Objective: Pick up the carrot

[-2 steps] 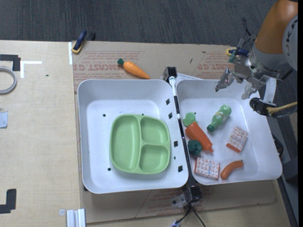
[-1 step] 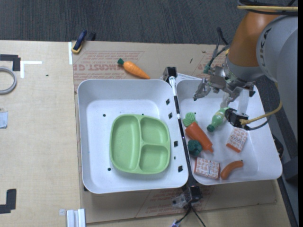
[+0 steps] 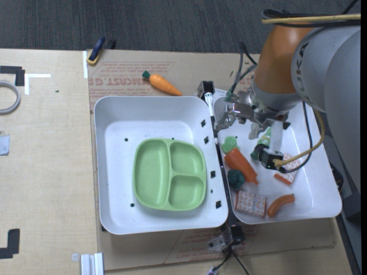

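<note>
Your grey arm's gripper (image 3: 239, 119) hangs over the right-hand shallow white bin (image 3: 321, 202); you cannot tell whether it is released or clenched. The orange green-topped carrot (image 3: 239, 160) lies just below it in the view, beside the bin's left wall, its long axis slanting down-right. A small dark green lump (image 3: 235, 179) crowds its lower side.

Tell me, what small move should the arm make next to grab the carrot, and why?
Probably lower the gripper a little onto the carrot in the right bin. The gripper hangs just past the carrot's leafy end, and the carrot lies flat on the bin floor beside a dark green lump. A second carrot lies outside the bins, farther away.
</note>
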Available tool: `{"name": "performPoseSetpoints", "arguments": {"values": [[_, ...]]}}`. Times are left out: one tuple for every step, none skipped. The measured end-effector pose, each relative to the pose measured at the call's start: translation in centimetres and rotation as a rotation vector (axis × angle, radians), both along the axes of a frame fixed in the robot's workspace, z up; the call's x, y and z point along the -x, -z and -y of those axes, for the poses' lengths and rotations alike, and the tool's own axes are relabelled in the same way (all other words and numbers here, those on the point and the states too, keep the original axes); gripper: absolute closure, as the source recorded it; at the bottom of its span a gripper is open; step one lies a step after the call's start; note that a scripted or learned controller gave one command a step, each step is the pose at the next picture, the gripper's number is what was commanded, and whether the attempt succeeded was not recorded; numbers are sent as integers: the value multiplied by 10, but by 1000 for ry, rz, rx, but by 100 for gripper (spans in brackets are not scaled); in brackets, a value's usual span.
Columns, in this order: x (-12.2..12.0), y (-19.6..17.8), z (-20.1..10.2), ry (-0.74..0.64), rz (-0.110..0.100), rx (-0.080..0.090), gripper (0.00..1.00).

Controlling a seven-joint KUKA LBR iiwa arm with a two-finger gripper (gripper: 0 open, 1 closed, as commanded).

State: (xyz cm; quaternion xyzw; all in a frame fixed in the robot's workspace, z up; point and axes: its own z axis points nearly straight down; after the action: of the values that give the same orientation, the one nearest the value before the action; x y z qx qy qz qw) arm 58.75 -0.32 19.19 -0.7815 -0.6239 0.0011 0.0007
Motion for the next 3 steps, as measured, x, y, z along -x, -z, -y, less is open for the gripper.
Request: {"name": "performPoseSetpoints", "arguments": {"values": [[19,-15,-9,-44,1,0,0],[-2,0,-6,-340,2,0,0],[-4,-19,-19,-714,3,0,0]]}}
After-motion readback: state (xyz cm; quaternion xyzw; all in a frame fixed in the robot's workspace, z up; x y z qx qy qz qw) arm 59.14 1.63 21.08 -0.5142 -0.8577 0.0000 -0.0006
